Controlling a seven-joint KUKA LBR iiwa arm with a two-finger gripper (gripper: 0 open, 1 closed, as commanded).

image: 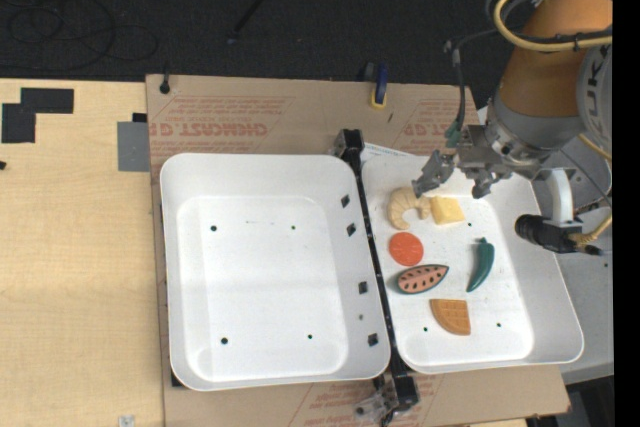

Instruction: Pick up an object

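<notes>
My gripper (pixel 460 177) hangs open above the far part of the right bin (pixel 540 340), with nothing between its two dark fingers. Just below it lie a pale croissant-shaped piece (pixel 403 207) and a yellow cheese block (pixel 446 210). Nearer the front sit a red round slice (pixel 406 248), a watermelon slice (pixel 423 279), a green chili pepper (pixel 481 265) and an orange wedge (pixel 451 316). The grey arm with its orange band (pixel 556 35) comes in from the upper right.
The left bin (pixel 190 215) stands beside the right one, with a black clamp strip (pixel 365 255) between them. Both rest on a cardboard sheet (pixel 260 115) on the wooden bench. A blue clip (pixel 379 85) sits at the cardboard's far edge.
</notes>
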